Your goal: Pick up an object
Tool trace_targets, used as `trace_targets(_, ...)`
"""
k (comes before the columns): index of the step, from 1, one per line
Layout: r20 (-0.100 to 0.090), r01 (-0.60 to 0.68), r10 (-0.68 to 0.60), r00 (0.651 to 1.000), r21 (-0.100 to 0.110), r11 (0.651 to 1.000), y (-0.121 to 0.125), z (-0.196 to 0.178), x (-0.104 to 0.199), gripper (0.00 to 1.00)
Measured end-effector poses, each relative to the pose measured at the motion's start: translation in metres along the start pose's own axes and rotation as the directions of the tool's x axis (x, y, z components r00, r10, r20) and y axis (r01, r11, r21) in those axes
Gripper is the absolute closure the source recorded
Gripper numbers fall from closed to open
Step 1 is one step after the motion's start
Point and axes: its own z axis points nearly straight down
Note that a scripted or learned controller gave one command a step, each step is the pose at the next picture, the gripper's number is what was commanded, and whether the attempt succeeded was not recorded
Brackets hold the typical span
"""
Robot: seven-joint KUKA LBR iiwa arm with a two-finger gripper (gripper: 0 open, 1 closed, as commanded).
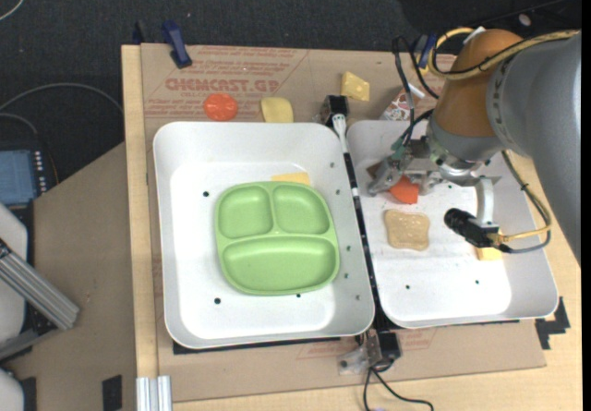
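**Pick attempt: gripper low over red piece, right bin**

Likely target: the small red-orange plastic piece (404,189), lying in the far left part of the right shallow white bin (480,294), near the wall shared with the other bin. The gripper (404,178) hangs directly over it, and grey parts of the tool show on either side. Whether the jaws are spread or pressed together cannot be told from this slant, so no hold is recorded.

To do well: centre over the piece, descend square to the bin floor, close only once both sides are bracketed, then lift straight.

Neighbours: the tan bread-slice-shaped toy (407,230) lies just beside the red piece on the near side and could be nudged or caught. A small yellow block (487,253) sits well apart to the right. The shared bin wall limits room on the left.

The left white bin (180,215) holds a green three-compartment plastic plate (275,238) and a pale yellow flat piece (291,179) behind it. An orange round toy (220,106) lies on the cardboard surface (148,169) outside the bins.
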Motion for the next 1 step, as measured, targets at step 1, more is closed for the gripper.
trace_targets(1, 0.004, 0.000, 0.000, 1.000, -0.014, 1.000, 0.0041, -0.0159, -0.0015, 1.00)
